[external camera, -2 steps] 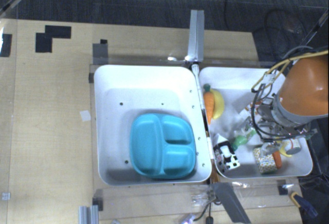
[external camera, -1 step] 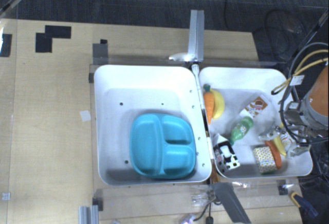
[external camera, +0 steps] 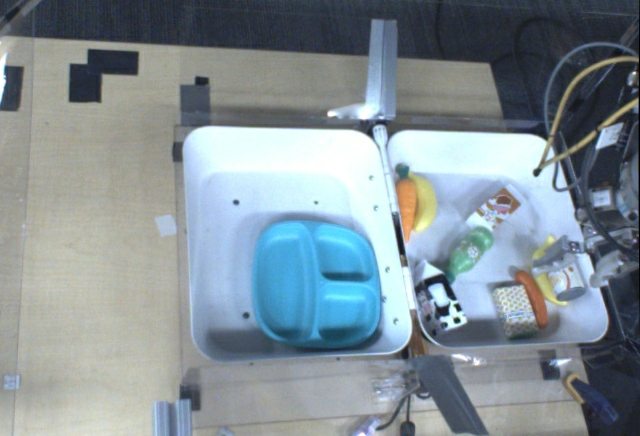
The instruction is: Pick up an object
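Gripper [external camera: 572, 264] at right bin's [external camera: 470, 149] right edge, over a yellow item [external camera: 548, 288]; opening can't be judged. Nearby: hot dog [external camera: 531, 296], patterned box [external camera: 512, 309], green bottle [external camera: 468, 251], carrot [external camera: 407, 204], banana [external camera: 426, 201]. Labels unreadable. Left bin [external camera: 215, 224]: blue divided tray [external camera: 318, 282].

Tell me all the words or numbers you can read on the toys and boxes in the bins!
None can be read.
Small carton in the right bin: red and brown printing, too blurred to read.
Black-and-white box: markings too small to read.
Patterned yellow box: only dots, no legible words.
Blue divided tray in the left bin: no writing visible.
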Controlling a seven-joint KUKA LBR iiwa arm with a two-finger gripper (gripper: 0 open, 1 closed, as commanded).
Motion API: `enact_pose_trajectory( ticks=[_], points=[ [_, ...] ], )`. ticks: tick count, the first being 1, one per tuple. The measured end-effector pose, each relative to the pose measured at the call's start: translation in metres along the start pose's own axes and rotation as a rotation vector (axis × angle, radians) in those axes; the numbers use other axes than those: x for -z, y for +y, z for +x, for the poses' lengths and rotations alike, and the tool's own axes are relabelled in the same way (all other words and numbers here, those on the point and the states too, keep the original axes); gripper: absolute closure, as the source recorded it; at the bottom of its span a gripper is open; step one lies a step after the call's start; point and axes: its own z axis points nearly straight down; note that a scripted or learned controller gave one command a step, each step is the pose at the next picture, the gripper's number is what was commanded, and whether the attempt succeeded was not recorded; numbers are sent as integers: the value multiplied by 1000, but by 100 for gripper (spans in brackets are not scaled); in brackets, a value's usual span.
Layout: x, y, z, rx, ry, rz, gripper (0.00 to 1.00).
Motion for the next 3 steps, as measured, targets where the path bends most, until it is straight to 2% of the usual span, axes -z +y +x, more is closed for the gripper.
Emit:
enact_pose_trajectory(
  ticks=[1, 2, 3],
  points=[
    [-25, 1, 0, 346, -1, -3, 0],
    [-33, -16, -58, 616, -4, -4, 0],
    [49, -14, -10, 769, -1, -1, 0]
  ],
)
